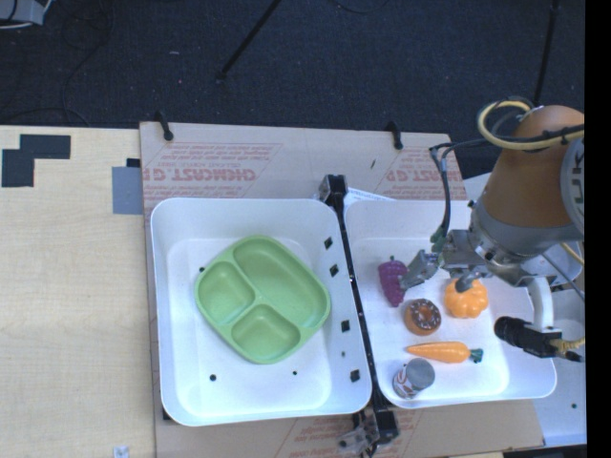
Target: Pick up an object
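Poised low over the right bin (535,382), hand (441,273) spread, pinching nothing, between purple grapes (391,281) and orange pumpkin (465,299). Just below: donut (421,316), carrot (441,352), small cup (412,378). In the left bin (181,351): green divided plate (262,298).

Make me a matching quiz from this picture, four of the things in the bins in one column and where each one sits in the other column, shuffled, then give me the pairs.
Things:
1. green divided plate
2. purple grapes
3. carrot
4. small can

Places:
A. near front corner of the right bin
B. right bin, just in front of the doughnut
C. middle of the left bin
D. right bin, close to the divider between the bins

Pairs: 1-C, 2-D, 3-B, 4-A
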Robot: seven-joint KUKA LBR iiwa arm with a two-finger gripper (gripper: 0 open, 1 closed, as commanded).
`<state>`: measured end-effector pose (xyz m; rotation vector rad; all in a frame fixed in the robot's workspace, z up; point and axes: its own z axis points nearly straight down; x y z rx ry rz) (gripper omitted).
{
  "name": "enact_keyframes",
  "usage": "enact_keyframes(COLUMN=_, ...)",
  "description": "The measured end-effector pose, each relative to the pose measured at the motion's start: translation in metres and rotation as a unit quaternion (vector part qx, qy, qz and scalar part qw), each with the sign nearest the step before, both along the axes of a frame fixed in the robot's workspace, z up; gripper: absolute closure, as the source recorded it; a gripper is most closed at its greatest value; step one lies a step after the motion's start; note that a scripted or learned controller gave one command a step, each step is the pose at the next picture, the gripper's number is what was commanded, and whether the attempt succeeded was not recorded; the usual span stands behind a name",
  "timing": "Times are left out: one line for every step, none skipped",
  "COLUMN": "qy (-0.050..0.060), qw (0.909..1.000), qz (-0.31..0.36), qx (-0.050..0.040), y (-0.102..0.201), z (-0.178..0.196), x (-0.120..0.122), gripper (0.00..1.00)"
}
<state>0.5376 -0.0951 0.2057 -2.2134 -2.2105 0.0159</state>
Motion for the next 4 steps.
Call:
enact_keyframes(qy=-0.006, qw=1.0, qz=0.001, qx=-0.0005, y=0.0, z=0.007, x=0.003, gripper=0.0)
enact_keyframes(qy=-0.004, qw=1.0, qz=0.001, qx=-0.0002, y=0.001, z=-0.04, x=-0.006, gripper=0.0)
enact_keyframes(qy=-0.007, qw=1.0, qz=0.001, qx=-0.001, y=-0.002, z=-0.1, x=-0.011, gripper=0.0)
enact_keyframes(qy=-0.008, qw=1.0, qz=-0.001, qx=-0.0005, y=-0.002, z=-0.113, x=-0.01, gripper=0.0)
